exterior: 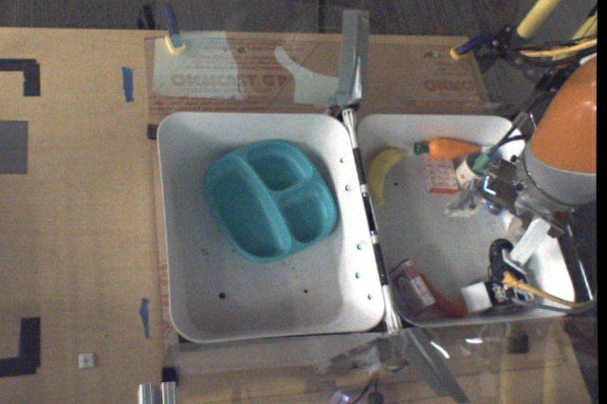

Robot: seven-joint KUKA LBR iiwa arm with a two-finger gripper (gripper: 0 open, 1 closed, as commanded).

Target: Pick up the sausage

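Brown cardboard-covered tabletop [76, 231] over dark carpet, two white bins sitting side by side. Using the right bin [417, 132] as the landmark: the sausage [438, 294] lies along its front edge, dark reddish, just beside a small packet [410, 279]. The hand [474, 189] hangs over the bin's middle, well apart from the sausage; can't tell how its grip is set. The sausage looks light, a bit squishy and slick, so I'd pinch it across the middle.
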